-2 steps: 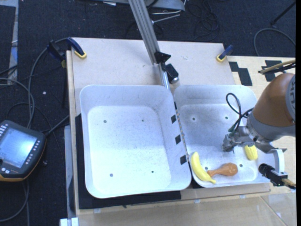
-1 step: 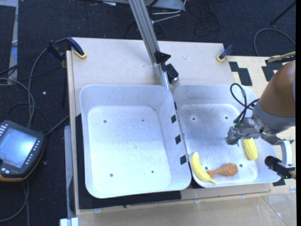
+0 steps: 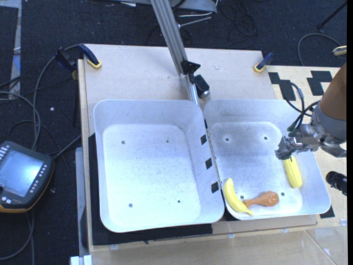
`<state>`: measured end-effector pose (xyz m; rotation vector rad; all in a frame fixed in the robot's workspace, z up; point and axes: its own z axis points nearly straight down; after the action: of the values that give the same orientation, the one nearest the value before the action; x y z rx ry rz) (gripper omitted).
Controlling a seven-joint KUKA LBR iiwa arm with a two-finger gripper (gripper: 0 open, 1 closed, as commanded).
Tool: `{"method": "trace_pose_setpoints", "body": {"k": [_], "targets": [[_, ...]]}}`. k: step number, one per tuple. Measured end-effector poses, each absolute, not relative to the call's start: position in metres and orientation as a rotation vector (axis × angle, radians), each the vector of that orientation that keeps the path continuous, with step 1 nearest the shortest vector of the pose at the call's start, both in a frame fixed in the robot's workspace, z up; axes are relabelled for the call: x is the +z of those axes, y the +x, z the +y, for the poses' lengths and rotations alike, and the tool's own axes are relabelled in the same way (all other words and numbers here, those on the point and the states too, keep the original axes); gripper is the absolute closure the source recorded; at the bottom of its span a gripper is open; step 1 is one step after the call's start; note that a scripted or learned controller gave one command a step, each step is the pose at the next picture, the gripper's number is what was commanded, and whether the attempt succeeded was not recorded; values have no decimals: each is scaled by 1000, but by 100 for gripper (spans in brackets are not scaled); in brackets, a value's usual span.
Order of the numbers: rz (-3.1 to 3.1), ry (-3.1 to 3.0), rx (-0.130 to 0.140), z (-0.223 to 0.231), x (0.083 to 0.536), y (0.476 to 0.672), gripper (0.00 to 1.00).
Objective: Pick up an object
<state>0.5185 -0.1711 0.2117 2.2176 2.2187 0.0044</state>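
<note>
Camera view: you see the grey arm [image 3: 331,112] reaching in from the right, its gripper [image 3: 289,149] low over the right shallow white plastic bin [image 3: 242,134]. You cannot tell how the gripper is set. Just below it, touching or nearly so, lies a yellow corn-cob-shaped toy [image 3: 293,171] near the bin's right wall. A curved yellow banana [image 3: 234,197] lies at the bin's front left corner, with an orange-brown drumstick-shaped toy [image 3: 263,200] just beside it. The left shallow white plastic bin [image 3: 110,120] sits alongside on the pale wooden worktop [image 3: 143,70].
</note>
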Motion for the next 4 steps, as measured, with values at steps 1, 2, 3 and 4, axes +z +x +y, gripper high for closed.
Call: {"method": "trace_pose_setpoints", "body": {"k": [1, 2, 3, 4], "targets": [[2219, 2218, 4, -171, 257, 519, 100], [2226, 2218, 0, -120, 245, 519, 100], [2226, 2218, 0, -76, 237, 522, 100], [2227, 2216, 1, -25, 246, 531, 100]]}}
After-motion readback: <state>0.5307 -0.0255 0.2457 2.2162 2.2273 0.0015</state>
